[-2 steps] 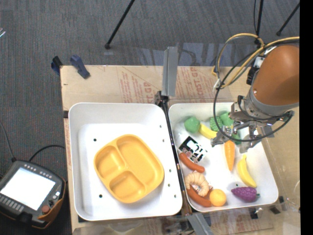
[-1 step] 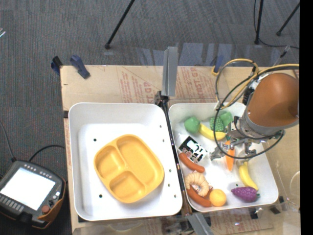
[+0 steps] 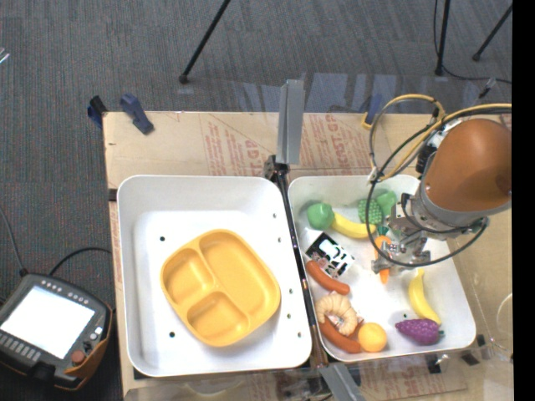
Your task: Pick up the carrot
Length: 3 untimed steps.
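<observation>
The carrot (image 3: 384, 276) lies in the right bin (image 3: 456, 295), near its middle. It is orange, and its pointed tip sticks out toward the bin's front from under the gripper. The gripper (image 3: 396, 256) hangs low directly over the carrot's upper part and hides most of it. A green leafy piece (image 3: 375, 210) shows just behind the gripper. The grey wrist and the orange band (image 3: 468, 165) rise to the right and cover the bin's back right corner. From this angle I cannot make out whether the carrot is gripped.
Around the carrot lie a yellow banana (image 3: 422, 297), purple grapes (image 3: 418, 331), an orange (image 3: 373, 337), two sausages (image 3: 328, 278), a shrimp-like toy (image 3: 338, 310), a black-and-white block (image 3: 331, 254), a green fruit (image 3: 319, 215) and another banana (image 3: 351, 225). The left bin (image 3: 138, 215) holds a yellow divided plate (image 3: 220, 286).
</observation>
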Each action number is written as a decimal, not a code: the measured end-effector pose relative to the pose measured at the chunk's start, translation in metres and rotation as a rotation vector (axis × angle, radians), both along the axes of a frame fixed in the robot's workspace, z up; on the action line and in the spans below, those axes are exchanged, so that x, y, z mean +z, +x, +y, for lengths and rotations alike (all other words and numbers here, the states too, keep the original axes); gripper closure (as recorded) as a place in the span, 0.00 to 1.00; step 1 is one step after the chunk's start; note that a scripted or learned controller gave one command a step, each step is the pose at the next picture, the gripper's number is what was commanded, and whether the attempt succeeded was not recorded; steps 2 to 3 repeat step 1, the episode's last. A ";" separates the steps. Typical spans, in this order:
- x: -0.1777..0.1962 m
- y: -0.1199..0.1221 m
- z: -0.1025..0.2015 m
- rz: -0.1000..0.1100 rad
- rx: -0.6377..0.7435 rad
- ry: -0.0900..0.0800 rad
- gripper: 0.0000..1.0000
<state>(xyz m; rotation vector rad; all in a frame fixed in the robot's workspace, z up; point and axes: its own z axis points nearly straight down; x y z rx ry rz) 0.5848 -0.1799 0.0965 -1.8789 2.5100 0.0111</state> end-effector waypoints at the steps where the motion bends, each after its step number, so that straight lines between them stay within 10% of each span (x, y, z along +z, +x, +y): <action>1: 0.070 0.029 0.046 -0.008 0.090 -0.006 1.00; 3: 0.070 0.029 0.046 -0.008 0.090 -0.006 1.00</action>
